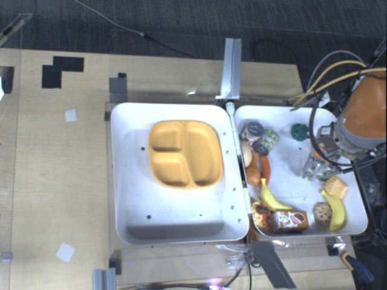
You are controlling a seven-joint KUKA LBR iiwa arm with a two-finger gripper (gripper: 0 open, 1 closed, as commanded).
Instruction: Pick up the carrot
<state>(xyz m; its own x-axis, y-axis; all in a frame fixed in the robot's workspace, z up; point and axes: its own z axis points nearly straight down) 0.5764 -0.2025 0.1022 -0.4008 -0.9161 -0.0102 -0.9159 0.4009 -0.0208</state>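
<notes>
The carrot (264, 165) is a short orange-red stick lying on the floor of the right bin (296, 177), near its left wall and among other toy foods. My gripper (315, 170) hangs over the right half of the same bin, well to the right of the carrot and apart from it. Its two fingers stand open with only bare bin floor showing between them. The arm's orange band (367, 109) is above it at the right edge.
Around the carrot lie a grey can (253, 129), a green-white item (266, 140), a brown-orange piece (253, 176) and a banana (273, 199). A cracker (335, 188), a second banana (337, 214) and a packet (288, 220) lie near the front. A yellow divided plate (184, 153) sits in the left bin.
</notes>
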